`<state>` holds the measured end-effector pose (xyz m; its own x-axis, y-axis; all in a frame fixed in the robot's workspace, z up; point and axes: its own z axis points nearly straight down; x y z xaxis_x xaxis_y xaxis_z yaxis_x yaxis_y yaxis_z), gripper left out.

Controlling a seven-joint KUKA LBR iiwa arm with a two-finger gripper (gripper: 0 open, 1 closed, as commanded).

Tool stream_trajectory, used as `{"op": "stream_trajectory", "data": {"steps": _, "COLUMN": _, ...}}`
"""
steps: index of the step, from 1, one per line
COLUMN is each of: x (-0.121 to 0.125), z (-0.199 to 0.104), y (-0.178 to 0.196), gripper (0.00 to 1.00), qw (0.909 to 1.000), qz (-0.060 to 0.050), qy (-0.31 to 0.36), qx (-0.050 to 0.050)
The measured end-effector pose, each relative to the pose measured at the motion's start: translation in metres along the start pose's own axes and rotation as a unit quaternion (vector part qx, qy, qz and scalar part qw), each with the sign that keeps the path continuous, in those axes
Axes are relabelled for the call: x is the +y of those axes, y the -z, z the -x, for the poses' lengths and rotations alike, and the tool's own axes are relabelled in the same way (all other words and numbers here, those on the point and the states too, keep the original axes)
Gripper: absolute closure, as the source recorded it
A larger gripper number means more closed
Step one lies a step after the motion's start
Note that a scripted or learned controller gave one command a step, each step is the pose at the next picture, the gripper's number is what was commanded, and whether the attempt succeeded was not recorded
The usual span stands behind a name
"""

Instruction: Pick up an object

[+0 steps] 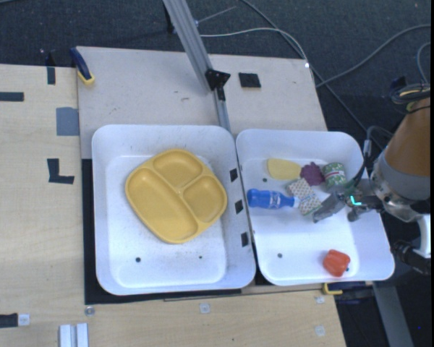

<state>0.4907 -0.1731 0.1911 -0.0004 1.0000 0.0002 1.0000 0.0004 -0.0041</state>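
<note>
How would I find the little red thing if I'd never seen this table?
Look at the right-hand shallow white bin, the one without the yellow divided plate. In its near right corner sits a small red-orange rounded object, alone, apart from the cluster beside the blue bottle. It is the only red thing there.

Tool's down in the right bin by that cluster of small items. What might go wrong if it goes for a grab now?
The tool sits at the edge of a tight cluster: the checkered item, purple piece and green-labelled can lie close together, so it may catch two things or pinch none. A sideways push could shove the blue bottle away. It is also near the right bin wall, so a bump there seems possible.
</note>
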Motion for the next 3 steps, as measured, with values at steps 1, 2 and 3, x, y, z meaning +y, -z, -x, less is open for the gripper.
{"op": "stream_trajectory", "data": {"steps": 1, "x": 0.000, "z": 0.000, "y": 0.001, "gripper": 0.00, "qw": 1.0000, "qz": 0.001, "qy": 0.000, "qx": 0.000}}
{"op": "stream_trajectory", "data": {"steps": 2, "x": 0.008, "z": -0.004, "y": -0.048, "gripper": 0.00, "qw": 1.0000, "qz": -0.001, "qy": 0.000, "qx": 0.000}}
{"op": "stream_trajectory", "data": {"steps": 3, "x": 0.007, "z": -0.005, "y": -0.102, "gripper": 0.00, "qw": 1.0000, "qz": 0.000, "qy": 0.000, "qx": 0.000}}
